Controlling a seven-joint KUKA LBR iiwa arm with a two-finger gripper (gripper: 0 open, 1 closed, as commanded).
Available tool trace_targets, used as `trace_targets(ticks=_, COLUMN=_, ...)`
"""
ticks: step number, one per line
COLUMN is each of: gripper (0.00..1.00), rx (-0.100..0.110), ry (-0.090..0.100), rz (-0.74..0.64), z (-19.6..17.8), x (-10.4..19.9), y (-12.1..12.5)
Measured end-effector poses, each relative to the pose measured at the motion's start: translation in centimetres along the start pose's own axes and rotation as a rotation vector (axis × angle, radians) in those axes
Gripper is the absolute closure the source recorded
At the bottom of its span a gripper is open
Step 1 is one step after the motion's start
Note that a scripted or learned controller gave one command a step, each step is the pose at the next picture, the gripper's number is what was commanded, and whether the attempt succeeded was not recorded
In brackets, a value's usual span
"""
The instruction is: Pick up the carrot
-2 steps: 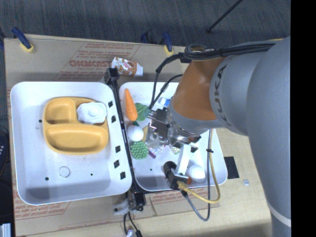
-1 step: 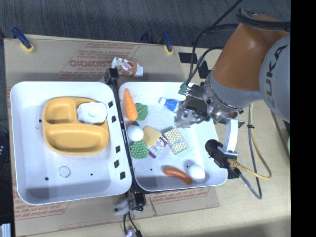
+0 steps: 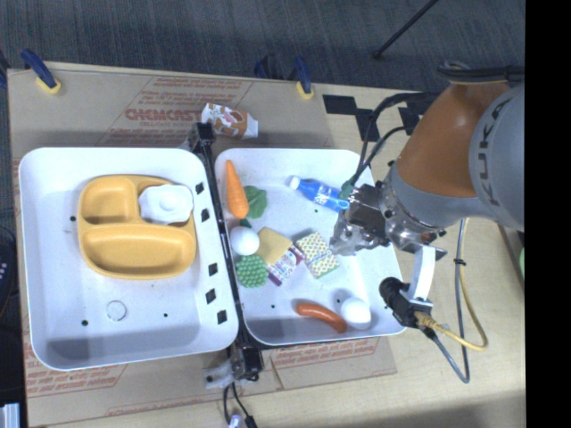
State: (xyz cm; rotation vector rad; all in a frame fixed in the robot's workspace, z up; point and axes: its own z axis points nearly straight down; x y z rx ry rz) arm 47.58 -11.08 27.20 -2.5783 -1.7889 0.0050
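Observation:
The carrot (image 3: 235, 189) is orange with a green leafy end (image 3: 255, 201). It lies lengthwise along the left wall of the right bin (image 3: 277, 160), near the bin's far corner. My gripper (image 3: 344, 242) hangs low over the middle-right of that bin, just right of a checkered packet (image 3: 318, 254). It is well to the right of the carrot and not touching it. The wrist and cables hide the gripper's tips.
The right bin also holds a blue bottle (image 3: 316, 193), a white egg (image 3: 244, 241), a green knobbly item (image 3: 252, 271), a yellow wedge (image 3: 273, 242), a sausage (image 3: 319, 315) and a white ball (image 3: 357, 311). In the left bin (image 3: 53, 328) sits a yellow divided tray (image 3: 134, 230). A small carton (image 3: 228, 120) lies behind the bins.

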Motion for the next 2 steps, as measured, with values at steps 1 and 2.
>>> trace_targets(ticks=1, gripper=1.00, rx=-0.002, ry=0.000, rz=0.074, z=-0.8, x=-4.0, y=1.5)
trace_targets(ticks=2, gripper=1.00, rx=-0.002, ry=0.001, rz=0.151, z=-3.7, x=-6.5, y=2.5)
